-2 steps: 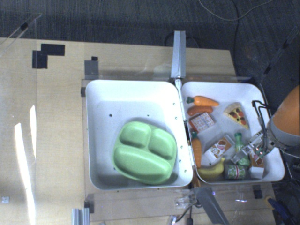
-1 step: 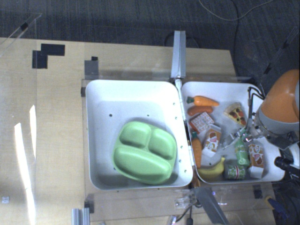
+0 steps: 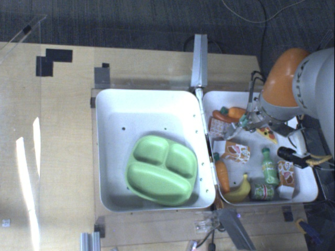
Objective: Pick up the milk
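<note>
I am hovering my gripper (image 3: 246, 122) over the right bin (image 3: 309, 192); whether it is spread I cannot tell. The milk carton (image 3: 236, 152), lower centre-right, is lying just below, needing a centred descent.

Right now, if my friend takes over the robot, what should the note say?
Tool: over the back left of the right bin, with nothing seen in it.
Milk: probably the small white carton lying mid-bin, just in front of the tool and apart from it, with a carrot and a banana nearby.
Done: nothing lifted yet.
Left: bring the tool over the milk, grip it, and lift.
</note>
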Robot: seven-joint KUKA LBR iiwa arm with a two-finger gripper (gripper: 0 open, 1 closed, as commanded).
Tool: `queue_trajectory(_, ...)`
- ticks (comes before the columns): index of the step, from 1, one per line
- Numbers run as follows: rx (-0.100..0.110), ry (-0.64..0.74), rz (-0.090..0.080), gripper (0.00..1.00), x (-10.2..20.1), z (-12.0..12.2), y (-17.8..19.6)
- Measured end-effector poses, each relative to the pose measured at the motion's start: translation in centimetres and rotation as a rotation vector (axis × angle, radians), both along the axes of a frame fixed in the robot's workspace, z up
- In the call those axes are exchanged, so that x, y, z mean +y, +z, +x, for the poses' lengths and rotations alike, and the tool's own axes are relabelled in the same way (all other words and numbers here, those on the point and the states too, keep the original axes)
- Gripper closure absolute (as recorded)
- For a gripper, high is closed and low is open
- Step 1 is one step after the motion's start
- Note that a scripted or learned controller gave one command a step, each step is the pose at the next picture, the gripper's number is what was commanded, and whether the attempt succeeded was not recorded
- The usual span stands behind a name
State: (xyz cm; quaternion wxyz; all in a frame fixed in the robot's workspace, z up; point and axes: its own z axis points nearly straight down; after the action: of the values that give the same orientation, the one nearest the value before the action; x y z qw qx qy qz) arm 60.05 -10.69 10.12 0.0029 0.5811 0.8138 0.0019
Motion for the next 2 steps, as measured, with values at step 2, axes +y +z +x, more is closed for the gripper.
queue_trajectory(2, -0.009, 0.014, -0.001, 0.00, 0.0, -8.9, -1.2)
